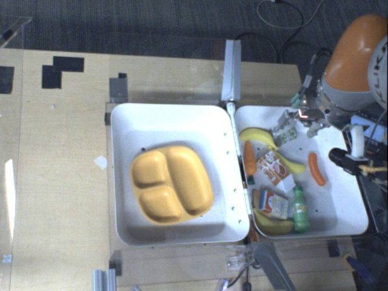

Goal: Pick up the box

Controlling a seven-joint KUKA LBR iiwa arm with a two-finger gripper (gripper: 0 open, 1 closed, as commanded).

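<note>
Camera view: looks down at a slant on a bench point(60, 162) with two white bins side by side.
Left bin point(121, 162): a yellow tray point(172, 182) with three compartments lies near its middle; bare floor runs all round it, widest along the far edge.
Right bin point(345, 205): crowded along its left half, open floor toward its right wall and near right corner.
Box point(273, 204): small carton in the near left part of the right bin, lying on a banana point(274, 225) at the near edge, touching a green bottle point(299, 209) on its right.
Packet point(272, 167): white and brown, just beyond the box, mid-bin.
Carrot point(249, 157): orange, along the left wall of the right bin.
Second banana point(267, 142): curves from the far left part toward the middle.
Sausage point(316, 168): red, alone on open floor right of the middle.
Gripper point(301, 121): over the far edge of the right bin, well apart from the box; whether its fingers are spread or closed I cannot tell.
Arm point(357, 53): orange band cut off by the right edge; it hides the far right corner of the right bin.
Hard to make out: print on the box and packet.
</note>
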